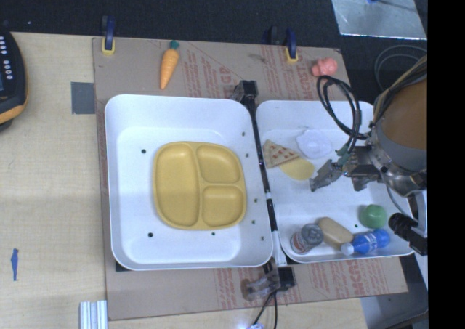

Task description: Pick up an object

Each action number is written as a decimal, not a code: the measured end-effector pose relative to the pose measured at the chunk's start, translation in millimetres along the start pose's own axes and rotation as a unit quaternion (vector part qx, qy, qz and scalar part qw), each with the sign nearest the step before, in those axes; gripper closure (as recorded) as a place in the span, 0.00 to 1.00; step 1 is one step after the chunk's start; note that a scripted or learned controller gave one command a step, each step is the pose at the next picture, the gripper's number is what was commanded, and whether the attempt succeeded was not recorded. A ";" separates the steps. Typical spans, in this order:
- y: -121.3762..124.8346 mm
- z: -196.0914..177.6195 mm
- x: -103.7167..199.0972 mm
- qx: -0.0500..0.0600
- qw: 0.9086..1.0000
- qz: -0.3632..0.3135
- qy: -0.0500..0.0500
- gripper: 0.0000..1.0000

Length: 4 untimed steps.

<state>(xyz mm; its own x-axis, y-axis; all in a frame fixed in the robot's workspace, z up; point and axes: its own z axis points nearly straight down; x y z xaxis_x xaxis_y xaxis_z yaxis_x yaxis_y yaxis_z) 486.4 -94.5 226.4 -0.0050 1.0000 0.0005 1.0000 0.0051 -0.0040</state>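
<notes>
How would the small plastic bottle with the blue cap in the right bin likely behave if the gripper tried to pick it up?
The small plastic bottle lies on its side, so it may roll when nudged. It looks clear and thin-walled, probably light and rather slippery. It lies beside a tan oblong piece, which could crowd the fingers.

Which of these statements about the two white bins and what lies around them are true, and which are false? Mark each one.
1. The yellow divided plate lies in the left bin. True.
2. The toy carrot lies inside the right bin. False: it lies on the cardboard beyond the bins.
3. The green ball is in the right bin. True.
4. The gripper is over the left bin. False: it is over the right bin.
5. The blue bottle stands upright. False: it lies on its side.
</notes>
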 end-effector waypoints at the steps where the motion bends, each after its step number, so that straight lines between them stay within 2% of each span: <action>1: 43.5 139.5 -122.9 -0.001 1.000 0.003 -0.002 0.00; 2: 93.5 47.1 -18.9 -0.007 1.000 -0.006 0.001 0.00; 3: 97.9 139.4 -6.9 0.003 1.000 -0.001 0.000 0.00; 4: 160.5 133.2 -18.4 -0.003 1.000 -0.001 -0.001 0.00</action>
<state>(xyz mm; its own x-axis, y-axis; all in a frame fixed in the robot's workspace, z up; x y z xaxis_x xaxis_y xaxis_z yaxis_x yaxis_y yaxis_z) 646.5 -112.0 92.6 -0.0062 1.0000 -0.0015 1.0000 0.0062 0.0021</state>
